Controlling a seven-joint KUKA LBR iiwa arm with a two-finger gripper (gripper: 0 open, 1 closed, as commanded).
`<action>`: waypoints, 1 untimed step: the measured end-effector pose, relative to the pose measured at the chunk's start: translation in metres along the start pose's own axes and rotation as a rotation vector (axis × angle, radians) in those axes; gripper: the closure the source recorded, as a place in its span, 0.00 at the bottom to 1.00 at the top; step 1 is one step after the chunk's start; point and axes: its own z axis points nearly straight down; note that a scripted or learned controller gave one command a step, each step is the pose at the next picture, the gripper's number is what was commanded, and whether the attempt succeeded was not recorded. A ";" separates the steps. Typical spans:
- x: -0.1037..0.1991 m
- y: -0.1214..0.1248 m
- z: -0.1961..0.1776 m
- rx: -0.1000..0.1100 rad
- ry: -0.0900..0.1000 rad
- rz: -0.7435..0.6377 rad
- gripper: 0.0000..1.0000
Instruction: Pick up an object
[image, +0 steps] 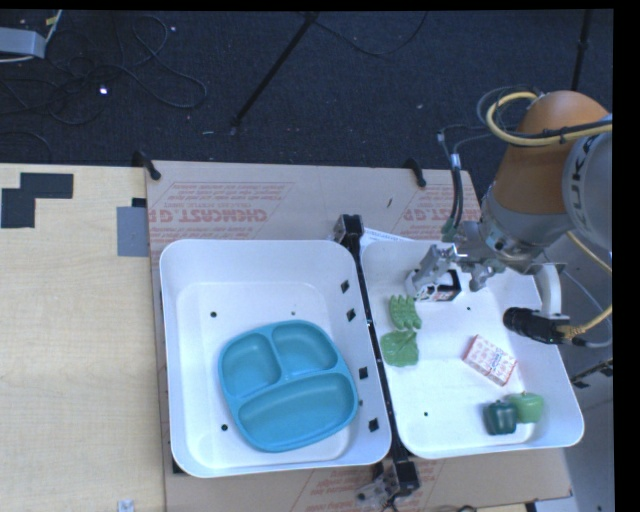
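My gripper (450, 274) hangs over the far part of the right bin (560, 425), its fingers spread open with nothing held between them. Just below and left of it lies a green leafy piece (405, 312), with a second green leaf (400, 348) nearer the front. A small pink and white box (490, 360) rests to the right of the leaves. A dark green block with a light green piece (514, 412) sits in the bin's front right corner.
The left bin (190, 300) holds a blue divided plate (288, 385). A black divider (365, 330) runs between the bins. The arm's orange band (545, 150) and cables stand above the right bin's far right side.
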 end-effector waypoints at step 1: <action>0.002 -0.002 0.065 0.001 0.000 0.000 0.00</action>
